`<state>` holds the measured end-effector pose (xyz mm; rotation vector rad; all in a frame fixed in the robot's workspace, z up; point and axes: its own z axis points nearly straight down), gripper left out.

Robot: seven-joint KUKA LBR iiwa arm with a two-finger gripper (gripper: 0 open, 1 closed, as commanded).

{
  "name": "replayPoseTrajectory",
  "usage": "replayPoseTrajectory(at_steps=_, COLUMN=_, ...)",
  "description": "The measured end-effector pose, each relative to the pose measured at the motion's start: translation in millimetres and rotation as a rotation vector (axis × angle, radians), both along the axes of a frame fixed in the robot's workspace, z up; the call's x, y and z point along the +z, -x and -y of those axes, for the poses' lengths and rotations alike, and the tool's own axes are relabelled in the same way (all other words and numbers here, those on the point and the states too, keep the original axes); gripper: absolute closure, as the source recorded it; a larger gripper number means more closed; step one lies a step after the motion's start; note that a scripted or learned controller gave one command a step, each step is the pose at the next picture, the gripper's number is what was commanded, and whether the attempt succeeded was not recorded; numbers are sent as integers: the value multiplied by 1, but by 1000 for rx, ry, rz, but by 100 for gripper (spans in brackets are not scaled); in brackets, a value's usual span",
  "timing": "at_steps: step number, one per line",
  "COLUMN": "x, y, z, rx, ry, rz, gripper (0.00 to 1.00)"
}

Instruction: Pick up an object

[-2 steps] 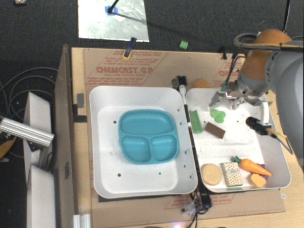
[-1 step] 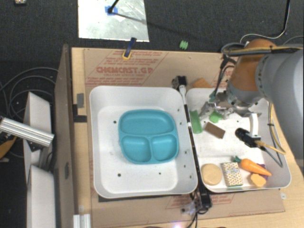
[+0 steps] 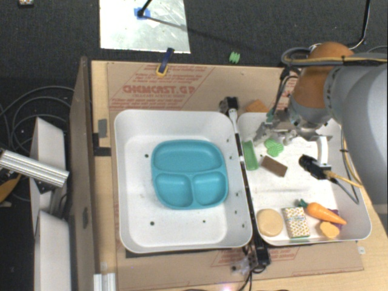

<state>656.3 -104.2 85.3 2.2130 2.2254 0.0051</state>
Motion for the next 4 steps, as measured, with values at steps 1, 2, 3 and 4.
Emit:
replayPoseTrajectory(at_steps=1, x=3, y=31, z=2, rx=-5, ry=0, rz=-6, gripper=0)
replayPoseTrajectory(at_steps=2, x=0, y=-15, z=23, rx=-1, ry=2, rz=3, gripper=0)
replayPoseTrajectory(at_steps=3, x=-1, y=18, z=-10, rx=-1, ry=1, rz=-4, gripper=0)
replayPoseTrajectory(at_steps=4, x=0, y=14, z=6, rx=-5, ry=0, rz=-2, gripper=0)
